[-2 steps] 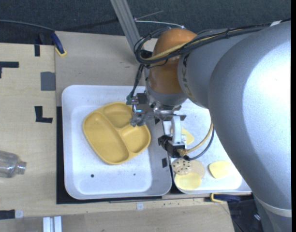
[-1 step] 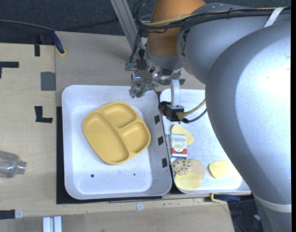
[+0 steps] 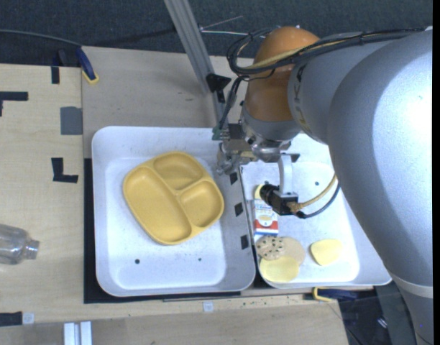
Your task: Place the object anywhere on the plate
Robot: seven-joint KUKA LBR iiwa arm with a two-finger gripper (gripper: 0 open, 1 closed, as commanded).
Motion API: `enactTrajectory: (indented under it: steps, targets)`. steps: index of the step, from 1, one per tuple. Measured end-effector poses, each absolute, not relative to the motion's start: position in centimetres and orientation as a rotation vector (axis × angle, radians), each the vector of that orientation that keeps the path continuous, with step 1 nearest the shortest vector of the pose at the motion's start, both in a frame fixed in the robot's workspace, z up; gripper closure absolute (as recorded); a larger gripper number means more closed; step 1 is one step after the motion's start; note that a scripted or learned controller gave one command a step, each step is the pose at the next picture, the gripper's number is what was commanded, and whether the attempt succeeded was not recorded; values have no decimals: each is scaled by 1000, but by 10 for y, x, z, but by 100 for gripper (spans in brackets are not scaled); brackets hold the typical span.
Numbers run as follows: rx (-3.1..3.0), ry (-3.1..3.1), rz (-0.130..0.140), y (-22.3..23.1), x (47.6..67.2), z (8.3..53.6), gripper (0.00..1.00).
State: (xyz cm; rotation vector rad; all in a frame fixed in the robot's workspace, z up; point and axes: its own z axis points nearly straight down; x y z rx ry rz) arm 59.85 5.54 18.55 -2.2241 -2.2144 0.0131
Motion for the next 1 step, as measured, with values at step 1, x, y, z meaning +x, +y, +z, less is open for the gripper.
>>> enactTrajectory:
  steps: [1]
  targets:
    - [-2209, -2229, 1, 160, 628, 155, 100]
